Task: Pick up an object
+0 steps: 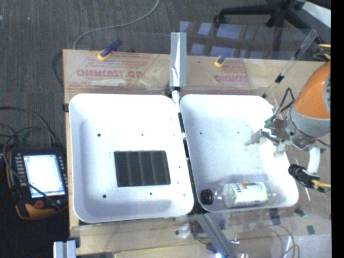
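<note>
Two shallow white bins sit side by side on the bench. The left bin [86, 144] carries a dark ribbed rectangular panel [142, 168] lying flat on its floor, a little below the middle. The right bin [226, 122] holds a clear plastic bottle [236, 194] lying on its side along the near wall, its black cap pointing toward the divider between the bins and its white and green label facing up. The arm [314, 104] enters from the right, its orange band showing above the grey wrist, and the gripper [267, 137] hangs over the right-hand side of the right bin, well apart from the bottle and farther from the camera than it. Whether its fingers are spread or closed cannot be told from this view; nothing is visibly between them. Off the bench to the left, a handheld control pendant [38, 177] with a bright screen rests on the floor.
</note>
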Tool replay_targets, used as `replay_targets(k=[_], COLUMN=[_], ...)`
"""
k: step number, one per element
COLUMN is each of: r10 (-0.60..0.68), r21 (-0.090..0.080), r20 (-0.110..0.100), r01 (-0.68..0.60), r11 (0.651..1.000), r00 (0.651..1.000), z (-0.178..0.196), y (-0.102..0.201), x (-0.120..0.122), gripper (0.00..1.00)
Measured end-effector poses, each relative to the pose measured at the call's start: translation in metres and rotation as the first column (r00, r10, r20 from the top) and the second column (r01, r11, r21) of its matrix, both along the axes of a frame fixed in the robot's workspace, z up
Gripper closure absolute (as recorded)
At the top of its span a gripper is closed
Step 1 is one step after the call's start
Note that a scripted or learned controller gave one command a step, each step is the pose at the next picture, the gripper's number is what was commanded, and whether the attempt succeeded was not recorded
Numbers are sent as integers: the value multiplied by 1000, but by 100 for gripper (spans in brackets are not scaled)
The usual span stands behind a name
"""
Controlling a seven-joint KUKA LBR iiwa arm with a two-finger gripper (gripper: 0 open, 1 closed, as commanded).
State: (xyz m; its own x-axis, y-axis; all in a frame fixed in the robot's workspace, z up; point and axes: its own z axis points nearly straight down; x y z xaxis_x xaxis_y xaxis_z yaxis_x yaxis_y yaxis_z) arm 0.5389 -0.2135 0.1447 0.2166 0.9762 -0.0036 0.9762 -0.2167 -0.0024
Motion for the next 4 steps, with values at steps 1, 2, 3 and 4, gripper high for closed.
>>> replay_targets(k=[1,2,3,4], r10=[166,292,69,-19], r21=[-1,-3,1,-1], r20=[1,13,0,1], r01=[-166,-292,-69,19], r11=[986,956,998,1000], r00=[986,956,998,1000], z=[77,-53,-10,99], y=[9,79,38,-6], x=[-55,-51,-36,-43], gripper=[0,0,0,0])
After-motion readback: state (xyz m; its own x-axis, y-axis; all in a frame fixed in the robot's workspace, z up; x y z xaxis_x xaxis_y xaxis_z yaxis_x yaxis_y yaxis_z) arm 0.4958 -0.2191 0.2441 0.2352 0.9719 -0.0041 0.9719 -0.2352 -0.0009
